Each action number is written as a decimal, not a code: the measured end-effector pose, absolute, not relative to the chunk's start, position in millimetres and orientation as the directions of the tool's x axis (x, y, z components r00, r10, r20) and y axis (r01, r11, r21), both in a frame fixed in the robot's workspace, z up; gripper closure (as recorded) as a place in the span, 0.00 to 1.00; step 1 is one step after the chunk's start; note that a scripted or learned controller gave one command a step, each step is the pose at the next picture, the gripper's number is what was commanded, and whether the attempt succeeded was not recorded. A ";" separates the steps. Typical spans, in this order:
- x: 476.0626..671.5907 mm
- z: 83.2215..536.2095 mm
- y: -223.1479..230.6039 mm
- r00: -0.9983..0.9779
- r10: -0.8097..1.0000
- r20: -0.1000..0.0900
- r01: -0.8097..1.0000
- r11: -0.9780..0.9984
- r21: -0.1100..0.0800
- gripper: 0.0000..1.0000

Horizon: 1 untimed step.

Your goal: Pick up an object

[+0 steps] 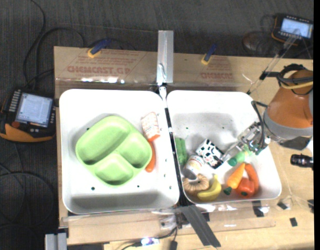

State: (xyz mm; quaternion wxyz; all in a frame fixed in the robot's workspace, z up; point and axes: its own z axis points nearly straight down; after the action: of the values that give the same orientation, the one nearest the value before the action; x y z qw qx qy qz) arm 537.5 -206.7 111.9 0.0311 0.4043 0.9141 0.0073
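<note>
My gripper [246,142] hangs low over the right side of the right bin [212,108], below the orange band of the arm [290,113]. Just under and beside it lies a small green piece [237,159]. An orange carrot [235,175] and a red-orange pepper [249,184] lie close in front of it. To its left sit a black-and-white patterned carton [208,151], a small can [194,163], a brown ring donut [194,183], a yellow banana [212,190] and a green cucumber [180,150].
The left bin [71,191] holds a green divided plate [114,149], a small white packet [149,123] and an orange stick [151,155] by the dividing wall. A handheld pendant [29,113] lies left of the bench. Cables run at the right.
</note>
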 end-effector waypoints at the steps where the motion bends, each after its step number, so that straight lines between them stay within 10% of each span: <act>1: 537.4 123.0 -207.0 -0.672 0.738 -0.051 0.738 0.674 0.037 1.00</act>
State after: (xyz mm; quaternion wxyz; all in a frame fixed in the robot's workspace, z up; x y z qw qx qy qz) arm 537.4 -207.0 123.0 0.0309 0.4036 0.9144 0.0064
